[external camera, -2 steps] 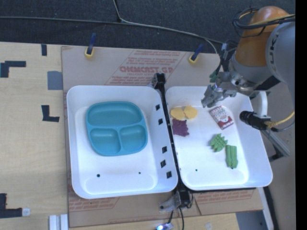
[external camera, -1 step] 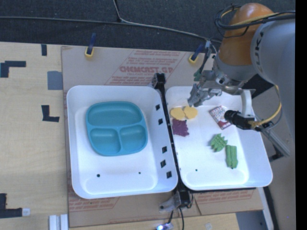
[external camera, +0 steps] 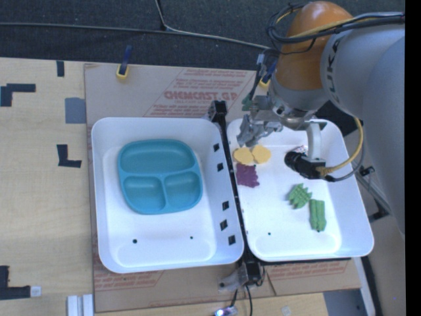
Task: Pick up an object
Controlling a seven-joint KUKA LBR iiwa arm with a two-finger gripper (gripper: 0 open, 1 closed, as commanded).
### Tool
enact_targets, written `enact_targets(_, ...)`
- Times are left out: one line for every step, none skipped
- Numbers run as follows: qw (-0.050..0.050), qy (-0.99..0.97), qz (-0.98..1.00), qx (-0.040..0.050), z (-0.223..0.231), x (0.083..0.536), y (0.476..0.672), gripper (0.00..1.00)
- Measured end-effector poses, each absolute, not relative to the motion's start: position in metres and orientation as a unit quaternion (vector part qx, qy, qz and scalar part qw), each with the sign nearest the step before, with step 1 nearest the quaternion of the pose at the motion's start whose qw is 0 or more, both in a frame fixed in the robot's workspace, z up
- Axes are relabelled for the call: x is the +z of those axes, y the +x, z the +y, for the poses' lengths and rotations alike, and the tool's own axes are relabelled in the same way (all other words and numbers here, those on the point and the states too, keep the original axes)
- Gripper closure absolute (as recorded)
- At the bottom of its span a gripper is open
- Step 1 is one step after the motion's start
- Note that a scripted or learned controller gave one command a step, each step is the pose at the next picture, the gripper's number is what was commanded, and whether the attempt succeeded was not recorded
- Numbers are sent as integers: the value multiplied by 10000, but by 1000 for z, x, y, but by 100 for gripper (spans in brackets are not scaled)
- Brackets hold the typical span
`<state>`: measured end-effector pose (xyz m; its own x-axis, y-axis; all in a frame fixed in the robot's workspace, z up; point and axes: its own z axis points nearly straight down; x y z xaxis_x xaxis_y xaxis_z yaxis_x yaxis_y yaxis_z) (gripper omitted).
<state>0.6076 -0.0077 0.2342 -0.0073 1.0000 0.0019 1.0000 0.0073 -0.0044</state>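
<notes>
Two shallow white bins sit side by side; the right bin [external camera: 348,239] holds green bumpy plastic pieces [external camera: 308,205] toward its near side. Farther in lie a small purple lumpy piece [external camera: 247,174] and, touching it, a flat yellow piece [external camera: 252,155]. The left bin [external camera: 105,242] holds a teal divided plastic tray [external camera: 160,176]. Just above the yellow piece hangs the gripper [external camera: 252,131], seemingly empty; whether it is apart or together I cannot tell.
</notes>
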Motion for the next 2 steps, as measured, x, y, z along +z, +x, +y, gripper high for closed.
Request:
enact_targets(26,-7047,-7095,21,48,218,608,100)
enact_targets(18,-7043,-7099,10,102,227,599,100)
